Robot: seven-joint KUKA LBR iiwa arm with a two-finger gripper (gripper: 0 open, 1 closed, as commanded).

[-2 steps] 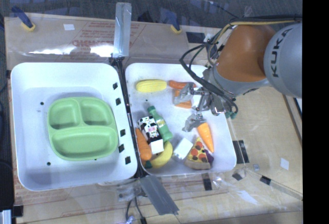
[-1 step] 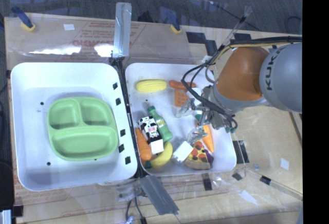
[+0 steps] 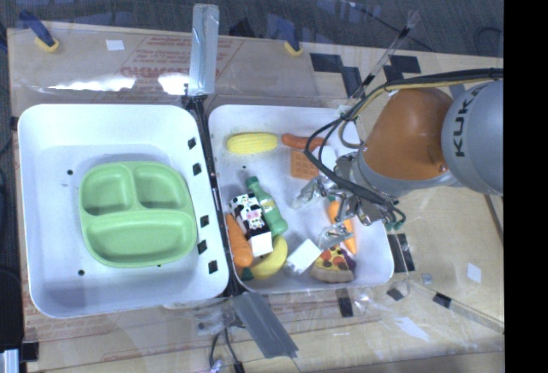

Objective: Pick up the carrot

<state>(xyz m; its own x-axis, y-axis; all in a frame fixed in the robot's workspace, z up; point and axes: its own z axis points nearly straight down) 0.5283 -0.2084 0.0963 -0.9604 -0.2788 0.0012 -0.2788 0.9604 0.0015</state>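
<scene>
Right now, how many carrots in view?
2, maybe more hidden. One carrot lies along the right bin's left wall beside the banana; another carrot sits under the gripper.

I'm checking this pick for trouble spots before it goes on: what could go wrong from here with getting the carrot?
1. The claw is low in the right bin, beside the pizza slice, while the carrot lies at the far wall; it may grab the wrong item.
2. The carrot is wedged among the banana, the milk carton and the green bottle, so neighbours could be dragged along.
3. There seems little room for fingers against the wall.
</scene>
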